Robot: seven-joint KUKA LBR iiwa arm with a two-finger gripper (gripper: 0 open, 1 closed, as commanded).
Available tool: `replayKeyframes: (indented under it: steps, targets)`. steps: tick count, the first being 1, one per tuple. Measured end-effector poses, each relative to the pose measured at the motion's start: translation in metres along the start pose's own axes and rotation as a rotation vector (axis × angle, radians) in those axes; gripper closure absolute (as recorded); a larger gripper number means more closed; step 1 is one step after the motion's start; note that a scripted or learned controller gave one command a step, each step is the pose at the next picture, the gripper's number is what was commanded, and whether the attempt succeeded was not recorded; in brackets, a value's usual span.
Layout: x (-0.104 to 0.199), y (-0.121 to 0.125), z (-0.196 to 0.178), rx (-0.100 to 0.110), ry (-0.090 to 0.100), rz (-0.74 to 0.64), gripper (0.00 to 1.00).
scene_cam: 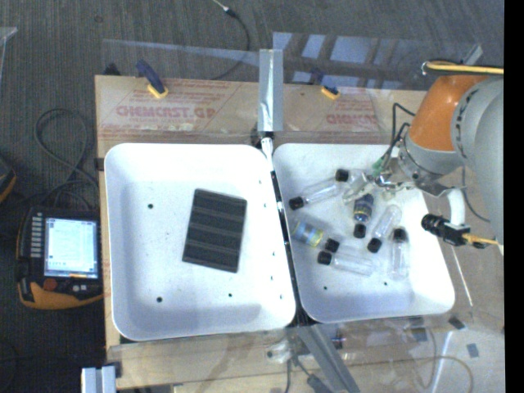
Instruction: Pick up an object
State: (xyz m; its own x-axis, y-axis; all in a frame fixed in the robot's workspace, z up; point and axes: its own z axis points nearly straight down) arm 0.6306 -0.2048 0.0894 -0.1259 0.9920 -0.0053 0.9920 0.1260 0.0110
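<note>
From my station I take the right bin (442, 297) as my reference. The end effector (378, 173) is low over that bin's upper part, near its far wall, with the grey arm (483, 150) and its orange band (438, 113) coming in from the bin's right side. I cannot tell from this slanted look-down how the end effector is set, nor whether anything sits in it. Scattered across the middle of the right bin are several small clear vials with black caps (364, 236); one vial (318, 193) lies just left of the end effector, and another with a dark blue label (363, 209) lies just below it. Left of the right bin, touching it along the shared edge, is the left bin (131, 219), and a dark ribbed rectangular block (214, 230) lies near its centre. Further left of both bins, off the bench (180, 113), a handheld pendant with a lit screen (61, 256) rests on the floor.
</note>
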Motion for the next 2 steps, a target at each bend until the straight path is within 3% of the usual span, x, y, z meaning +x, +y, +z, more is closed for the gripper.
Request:
replayKeyframes:
  steps: [1, 2]
  targets:
    - [0.001, 0.001, -0.011, -0.003, -0.002, -0.002, 1.0]
    - [0.042, 0.04, -0.069, 0.012, 0.003, 0.112, 1.0]
